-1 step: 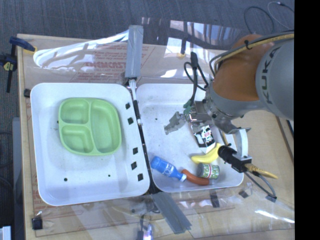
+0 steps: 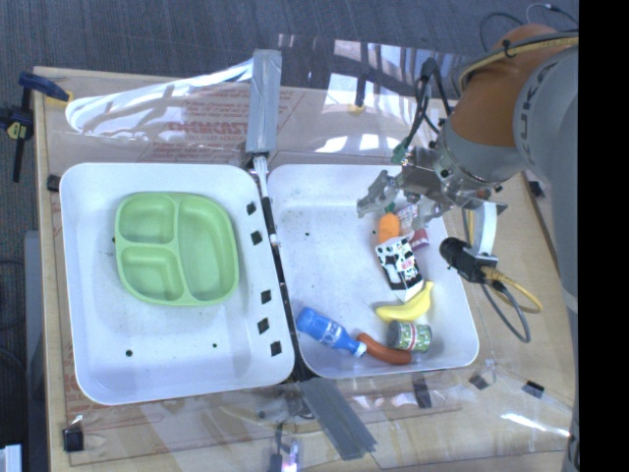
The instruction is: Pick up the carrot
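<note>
The carrot, a short orange piece, sits in the right bin toward its far right side. It touches the top end of a black-and-white cow-patterned carton. My gripper hangs directly over the carrot's upper end, reaching in from the right under the grey and orange arm. The gripper body hides the carrot's far tip. I cannot make out whether the carrot is touched or held.
Near the right bin's front edge lie a banana, a small can, a red sausage-shaped item and a blue bottle. A green divided plate sits in the left bin. Cables hang at the right of the bin.
</note>
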`<state>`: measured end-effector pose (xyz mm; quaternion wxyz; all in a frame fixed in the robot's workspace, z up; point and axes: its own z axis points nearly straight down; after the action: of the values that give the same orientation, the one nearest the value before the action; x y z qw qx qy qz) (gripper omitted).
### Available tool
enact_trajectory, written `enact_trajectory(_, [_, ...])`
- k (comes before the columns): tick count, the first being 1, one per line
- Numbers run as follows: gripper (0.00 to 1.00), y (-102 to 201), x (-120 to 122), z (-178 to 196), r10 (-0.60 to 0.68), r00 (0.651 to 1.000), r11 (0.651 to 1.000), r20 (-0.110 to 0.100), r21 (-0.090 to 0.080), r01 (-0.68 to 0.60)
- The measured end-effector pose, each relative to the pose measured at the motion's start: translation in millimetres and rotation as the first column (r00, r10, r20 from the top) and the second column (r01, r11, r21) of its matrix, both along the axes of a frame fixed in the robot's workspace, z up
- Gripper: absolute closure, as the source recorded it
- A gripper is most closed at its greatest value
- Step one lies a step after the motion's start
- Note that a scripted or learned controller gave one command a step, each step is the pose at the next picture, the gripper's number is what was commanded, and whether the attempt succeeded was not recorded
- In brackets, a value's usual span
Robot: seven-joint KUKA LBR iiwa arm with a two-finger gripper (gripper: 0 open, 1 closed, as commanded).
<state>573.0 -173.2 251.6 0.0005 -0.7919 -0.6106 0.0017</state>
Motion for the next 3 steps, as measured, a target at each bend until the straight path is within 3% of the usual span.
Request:
enact_trajectory(1, [0.0, -21.1, 43.4, -156.1, 0.021, 1.0, 1.0, -0.001, 0.002, -0.021])
enact_trajectory(2, [0.0, -5.8, -16.9, -130.0, 0.261, 0.965, 0.965, 0.001, 0.004, -0.261])
enact_trajectory(3, [0.0, -35.4, 45.7, -153.7, 0.26, 0.966, 0.966, 0.001, 0.002, -0.26])
